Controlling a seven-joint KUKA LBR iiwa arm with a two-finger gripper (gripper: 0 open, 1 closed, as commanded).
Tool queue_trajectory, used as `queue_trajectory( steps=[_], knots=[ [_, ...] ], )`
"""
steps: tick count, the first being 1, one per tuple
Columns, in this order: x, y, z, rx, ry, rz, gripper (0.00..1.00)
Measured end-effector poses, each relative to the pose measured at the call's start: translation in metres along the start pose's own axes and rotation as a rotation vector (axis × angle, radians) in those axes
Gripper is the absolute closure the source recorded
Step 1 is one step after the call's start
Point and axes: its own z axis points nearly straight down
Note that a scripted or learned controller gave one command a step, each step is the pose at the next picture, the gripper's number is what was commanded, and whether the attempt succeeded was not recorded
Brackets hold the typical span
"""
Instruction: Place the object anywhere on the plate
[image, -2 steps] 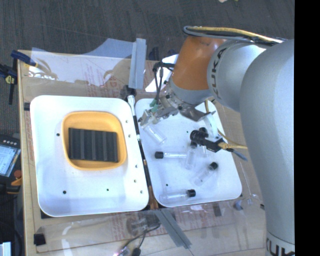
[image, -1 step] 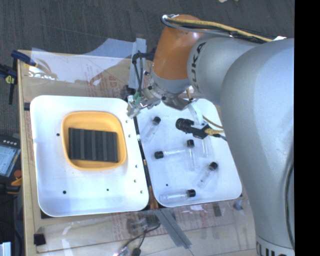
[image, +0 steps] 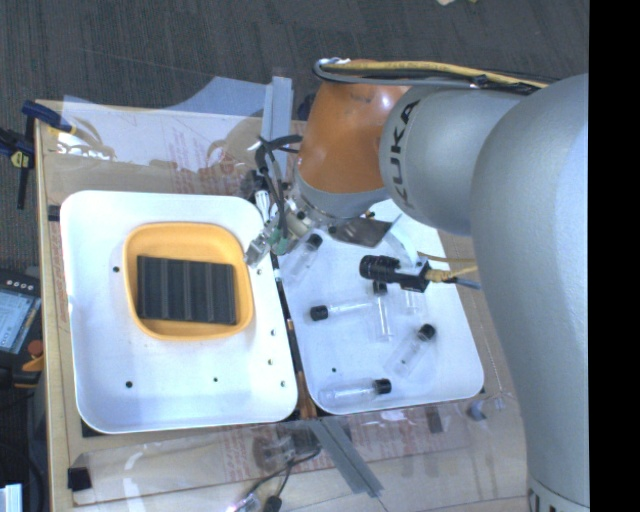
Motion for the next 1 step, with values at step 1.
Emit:
queue_trajectory(
  steps=[1],
  knots=[
    [0.0001,0.0001,0.0,0.0,0.0,0.0,0.0]
  ],
)
